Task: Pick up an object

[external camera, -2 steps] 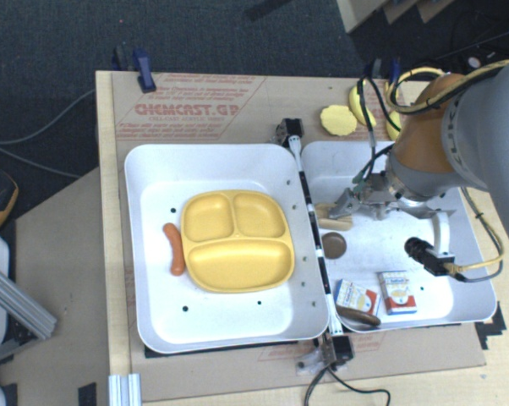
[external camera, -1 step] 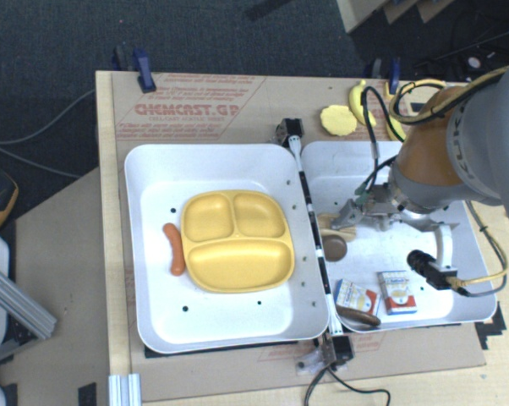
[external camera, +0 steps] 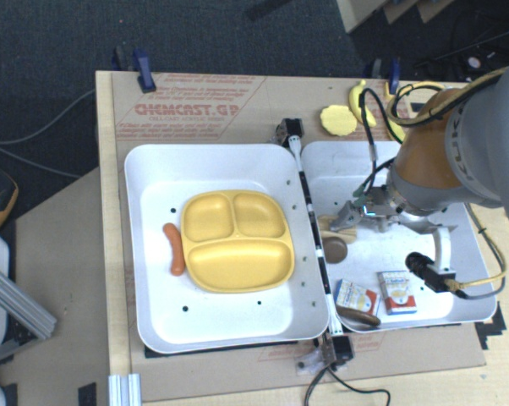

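My gripper hangs low over the left side of the right bin, under the grey arm and its orange band. Just left of the gripper lies a tan piece, with a round brown object right below it. Nearer the front of this bin are two small red-and-white cartons and a dark brown item against the front wall. The left bin holds a yellow divided plate and an orange sausage beside it.
A yellow object sits on the bench behind the right bin, among looping cables. Blue clamps grip the bench's far edge. A black connector on a cable hangs over the right bin.
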